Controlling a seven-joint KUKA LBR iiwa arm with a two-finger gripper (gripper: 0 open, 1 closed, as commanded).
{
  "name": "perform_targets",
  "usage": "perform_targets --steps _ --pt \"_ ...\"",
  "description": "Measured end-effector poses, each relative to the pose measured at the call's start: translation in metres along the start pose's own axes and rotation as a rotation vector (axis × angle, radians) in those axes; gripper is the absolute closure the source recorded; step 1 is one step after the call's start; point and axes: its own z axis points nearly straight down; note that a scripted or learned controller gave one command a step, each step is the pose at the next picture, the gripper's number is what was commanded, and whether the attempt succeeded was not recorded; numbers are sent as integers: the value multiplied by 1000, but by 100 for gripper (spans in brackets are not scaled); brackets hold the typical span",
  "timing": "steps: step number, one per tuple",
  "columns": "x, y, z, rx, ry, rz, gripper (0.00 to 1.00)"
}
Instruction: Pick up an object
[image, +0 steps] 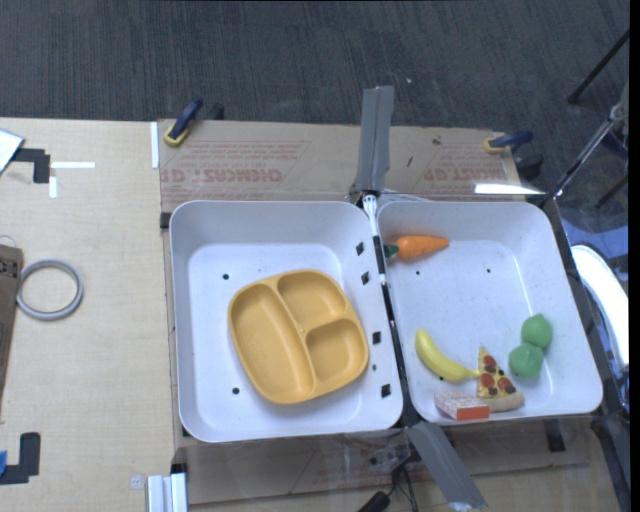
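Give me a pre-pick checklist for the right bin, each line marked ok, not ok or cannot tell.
1. Carrot lies apart from the other items, near the bin's far wall: ok.
2. Banana free of neighbours: not ok, its tip meets the pizza slice.
3. Pizza slice lying flat on the floor: not ok, it rests partly on the cracker block.
4. Two green pieces separated: not ok, they touch.
5. Yellow divided plate sits in the left bin, away from the targets: ok.

One camera is looking down from above at a slant, taking in both white bins (190, 330) and the surface (90, 380).
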Motion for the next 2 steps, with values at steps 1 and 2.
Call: perform_targets --steps 1,2 --pt "0 0 0 0 1 65 100" --pt "-1 0 0 0 1 96 100"
